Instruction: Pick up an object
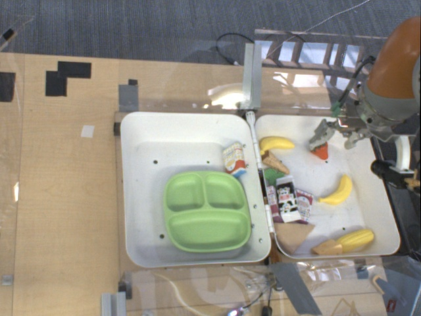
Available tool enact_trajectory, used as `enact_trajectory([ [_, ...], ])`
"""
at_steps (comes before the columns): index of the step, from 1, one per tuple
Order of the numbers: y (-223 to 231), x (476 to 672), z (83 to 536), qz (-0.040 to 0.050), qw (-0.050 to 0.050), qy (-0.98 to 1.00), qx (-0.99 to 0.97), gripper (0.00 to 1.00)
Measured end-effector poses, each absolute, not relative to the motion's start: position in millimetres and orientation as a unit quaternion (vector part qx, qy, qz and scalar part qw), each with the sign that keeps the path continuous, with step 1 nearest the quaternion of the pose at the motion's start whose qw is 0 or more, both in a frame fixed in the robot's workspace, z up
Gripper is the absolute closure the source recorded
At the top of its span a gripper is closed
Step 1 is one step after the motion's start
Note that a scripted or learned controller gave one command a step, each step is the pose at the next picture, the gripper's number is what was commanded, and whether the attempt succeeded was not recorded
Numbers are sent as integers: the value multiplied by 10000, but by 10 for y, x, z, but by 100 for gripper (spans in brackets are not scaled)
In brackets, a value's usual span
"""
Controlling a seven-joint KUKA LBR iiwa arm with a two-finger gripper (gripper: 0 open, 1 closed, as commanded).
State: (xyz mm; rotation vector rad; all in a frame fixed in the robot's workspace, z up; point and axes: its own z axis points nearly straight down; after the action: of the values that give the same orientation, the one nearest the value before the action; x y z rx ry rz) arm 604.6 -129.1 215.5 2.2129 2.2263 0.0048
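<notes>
I see the grey two-finger gripper [321, 139] low over the right white bin's [389, 226] far side, the arm slanting in from the right under its orange band. Its fingers are splayed just above a small red-orange wedge-shaped piece [320, 152], not gripping it. A yellow plastic banana [275, 143] lies nearby, left. The wrist hides behind cabling.

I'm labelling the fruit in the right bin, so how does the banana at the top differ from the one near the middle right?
The top banana lies nearly level, close to the divider between the bins; the middle-right banana lies on a slant nearer the right bin's outer wall. The top banana lies just above a tan wedge-shaped item; the middle-right banana lies apart from other things. Both are yellow and curved.
</notes>
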Motion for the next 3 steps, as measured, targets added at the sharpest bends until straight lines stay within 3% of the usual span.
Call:
enact_trajectory([
  [1,-1193,6523,882,30,40,7364,6765,0],
  [2,-888,5988,901,39,49,7273,6863,0],
  [3,-868,6013,1021,76,63,7271,6864,100],
])
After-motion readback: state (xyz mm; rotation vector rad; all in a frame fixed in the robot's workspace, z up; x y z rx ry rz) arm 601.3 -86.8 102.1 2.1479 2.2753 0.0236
